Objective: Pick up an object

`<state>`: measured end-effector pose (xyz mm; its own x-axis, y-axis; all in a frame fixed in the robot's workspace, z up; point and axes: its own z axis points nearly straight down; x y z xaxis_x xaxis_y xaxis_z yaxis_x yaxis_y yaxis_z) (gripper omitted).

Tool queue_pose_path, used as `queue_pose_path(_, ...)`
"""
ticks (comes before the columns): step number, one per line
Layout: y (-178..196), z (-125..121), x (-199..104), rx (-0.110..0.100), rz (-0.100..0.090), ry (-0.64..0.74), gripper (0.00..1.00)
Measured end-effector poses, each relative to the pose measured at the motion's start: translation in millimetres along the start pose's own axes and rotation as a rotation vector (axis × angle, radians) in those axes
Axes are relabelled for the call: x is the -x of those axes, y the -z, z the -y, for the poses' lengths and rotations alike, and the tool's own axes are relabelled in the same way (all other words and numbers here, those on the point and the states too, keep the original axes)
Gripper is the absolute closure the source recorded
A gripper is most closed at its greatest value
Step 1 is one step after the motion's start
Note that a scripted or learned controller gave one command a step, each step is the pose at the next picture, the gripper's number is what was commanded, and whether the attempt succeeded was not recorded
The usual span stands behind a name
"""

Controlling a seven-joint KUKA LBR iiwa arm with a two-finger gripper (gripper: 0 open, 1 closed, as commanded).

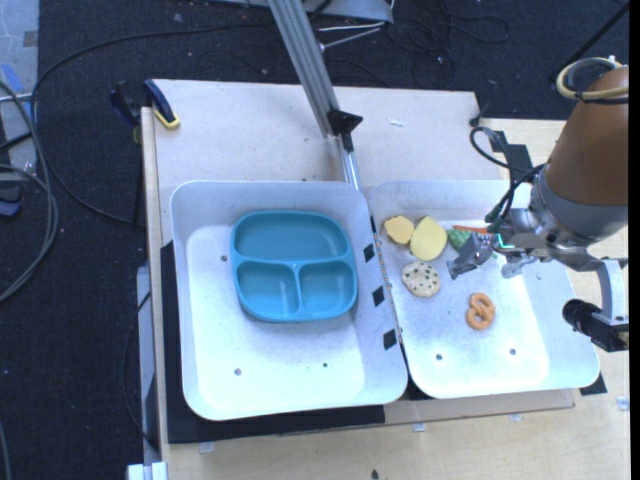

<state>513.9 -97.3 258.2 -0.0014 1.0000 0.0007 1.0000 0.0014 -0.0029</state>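
Bins sit side by side on the bench in our one camera view, seen from above at a slant. In the left bin we see a blue divided tray, lying flat near the middle. In the right bin lie the small things we might pick: two yellow pieces, one rounder and one taller, touching each other near the bin's far left corner; a speckled cookie just in front of them; an orange pretzel further toward the middle; and a bit of green and red partly hidden behind the arm's tool.

We see the gripper low over the right bin, between the yellow pieces and the pretzel, the arm reaching in from the right. Its dark fingers look spread a little, with nothing between them, so we judge it empty and open, though the view is too coarse to say how wide.

We judge the task hardly begun: nothing is lifted. To do this step well, we would choose one thing standing clear of its neighbours. The pretzel is the best isolated; the cookie is flat and lies close to the yellow pieces. We would centre the fingers over the chosen thing, come straight down to the bin floor, close firmly, and lift slowly to check the hold.
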Motion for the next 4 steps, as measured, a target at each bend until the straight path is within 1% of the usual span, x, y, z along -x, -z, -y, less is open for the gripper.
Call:
queue_pose_path(1,1,0,0,0.002,0.0,0.0,0.0)
queue_pose_path(2,-59,4,-4,0.001,0.001,-0.002,0.0)
queue_pose_path(3,-119,4,2,0.002,0.001,-0.003,0.0)
queue_pose_path(4,-166,4,2,0.004,0.001,-0.003,0.0)
